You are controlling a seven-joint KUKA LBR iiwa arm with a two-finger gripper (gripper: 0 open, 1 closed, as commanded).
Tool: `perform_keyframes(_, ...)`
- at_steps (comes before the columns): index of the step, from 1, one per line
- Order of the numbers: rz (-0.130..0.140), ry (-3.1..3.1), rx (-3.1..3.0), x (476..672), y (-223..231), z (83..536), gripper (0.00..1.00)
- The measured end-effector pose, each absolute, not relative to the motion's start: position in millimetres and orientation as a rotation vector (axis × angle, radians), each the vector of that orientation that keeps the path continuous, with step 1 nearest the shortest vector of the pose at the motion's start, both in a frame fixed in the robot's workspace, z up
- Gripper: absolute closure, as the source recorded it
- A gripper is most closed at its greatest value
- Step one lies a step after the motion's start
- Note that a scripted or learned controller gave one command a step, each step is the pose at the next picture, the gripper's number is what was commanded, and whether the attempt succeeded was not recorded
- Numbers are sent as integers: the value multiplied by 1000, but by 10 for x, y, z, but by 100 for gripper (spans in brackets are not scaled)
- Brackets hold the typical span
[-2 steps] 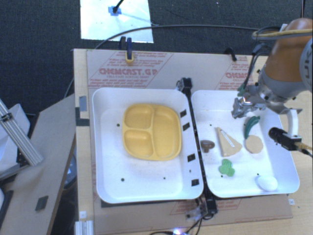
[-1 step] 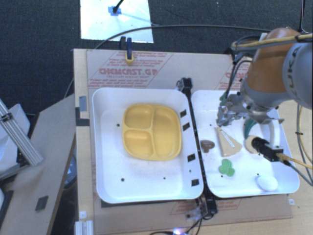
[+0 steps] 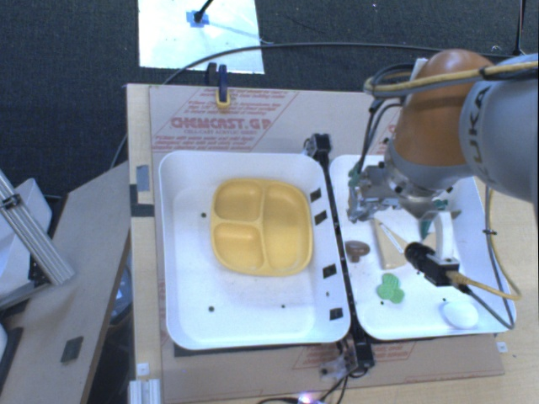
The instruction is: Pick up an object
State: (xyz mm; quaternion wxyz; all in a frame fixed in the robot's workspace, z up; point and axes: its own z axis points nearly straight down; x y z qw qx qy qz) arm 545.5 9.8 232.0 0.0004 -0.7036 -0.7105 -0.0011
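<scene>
Objects lie in the right bin point(image 3: 370, 331): a brown piece point(image 3: 358, 249), a green piece point(image 3: 389, 289), a white egg shape point(image 3: 460, 314) and a pale wedge point(image 3: 392, 244). Above the wedge's far end hangs the claw point(image 3: 364, 202); its opening cannot be told. A yellow divided plate point(image 3: 259, 226) fills the left bin point(image 3: 181, 310).

Overhead view of two white bins with the arm point(image 3: 446, 133) over the right bin point(image 3: 472, 322).
Left bin point(image 3: 181, 310): yellow divided plate point(image 3: 259, 227) near centre. Right bin: gripper point(image 3: 364, 204) near the divider; below it, a brown object point(image 3: 358, 249), green object point(image 3: 389, 289), and white egg-like object point(image 3: 460, 314).
</scene>
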Motion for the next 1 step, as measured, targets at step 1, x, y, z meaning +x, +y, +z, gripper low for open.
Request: perform_keyframes(1, -2, -2231, -2210, 5326, 616, 2192, 100)
